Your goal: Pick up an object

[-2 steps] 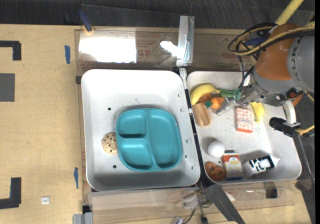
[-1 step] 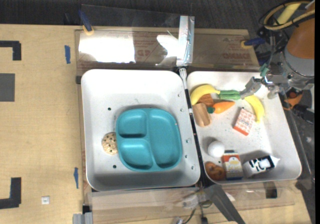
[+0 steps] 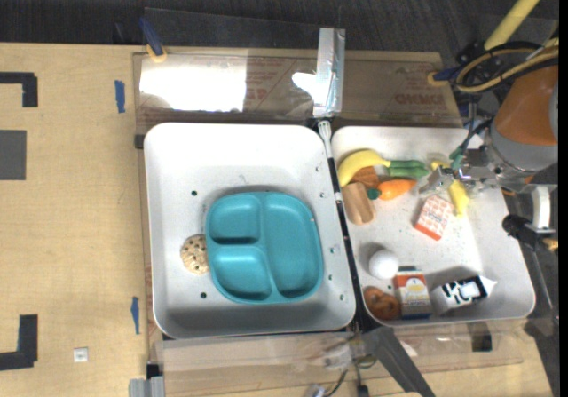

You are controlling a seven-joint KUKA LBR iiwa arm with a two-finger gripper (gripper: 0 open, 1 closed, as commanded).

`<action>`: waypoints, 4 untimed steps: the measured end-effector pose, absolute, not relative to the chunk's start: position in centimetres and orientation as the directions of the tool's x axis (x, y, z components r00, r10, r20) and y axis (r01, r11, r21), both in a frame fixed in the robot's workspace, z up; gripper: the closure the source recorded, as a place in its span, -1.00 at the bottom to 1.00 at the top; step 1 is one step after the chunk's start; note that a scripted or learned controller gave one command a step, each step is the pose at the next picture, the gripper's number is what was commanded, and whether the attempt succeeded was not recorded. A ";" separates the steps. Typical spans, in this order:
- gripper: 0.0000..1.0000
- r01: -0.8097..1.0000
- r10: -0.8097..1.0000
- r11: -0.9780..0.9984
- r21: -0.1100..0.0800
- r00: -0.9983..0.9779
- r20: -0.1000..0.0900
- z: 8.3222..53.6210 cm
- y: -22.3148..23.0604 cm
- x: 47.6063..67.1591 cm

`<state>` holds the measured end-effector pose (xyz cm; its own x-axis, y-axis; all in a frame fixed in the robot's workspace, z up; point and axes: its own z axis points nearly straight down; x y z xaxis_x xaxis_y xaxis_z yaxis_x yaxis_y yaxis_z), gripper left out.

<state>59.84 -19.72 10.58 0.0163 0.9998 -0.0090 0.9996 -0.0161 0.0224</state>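
The right bin [image 3: 497, 253] holds several small items. A yellow banana [image 3: 359, 162] lies at its back left, with an orange carrot [image 3: 395, 190], a green piece [image 3: 406, 168] and a brown cylinder [image 3: 357, 203] beside it. A red and white packet [image 3: 431, 216] lies mid-bin. Along the front sit a white ball [image 3: 383, 263], a brown lump [image 3: 382, 302], a small carton [image 3: 413, 292] and a black and white pack [image 3: 463, 289]. My gripper [image 3: 448, 176] hangs low at the bin's back right, just above the packet and beside a small yellow piece [image 3: 458, 197].
The left bin [image 3: 169, 155] bears a teal divided plate [image 3: 264, 246] and a speckled cookie [image 3: 194, 253] at the plate's left. The grey arm with its orange band [image 3: 531, 111] comes in over the right bin's right wall. A clear sheet [image 3: 231, 83] lies behind the bins.
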 end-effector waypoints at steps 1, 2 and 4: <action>-1.00 0.999 0.999 -0.040 0.005 0.040 -0.002 13.6 -20.3 59.7; -1.00 0.999 0.999 -0.040 0.002 0.040 -0.001 13.5 -20.3 59.6; 1.00 0.999 0.999 -0.041 0.025 0.041 0.000 10.8 -20.3 60.0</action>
<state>60.00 -20.27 10.76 0.0408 0.9992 -0.0005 0.9989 -0.0408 0.0250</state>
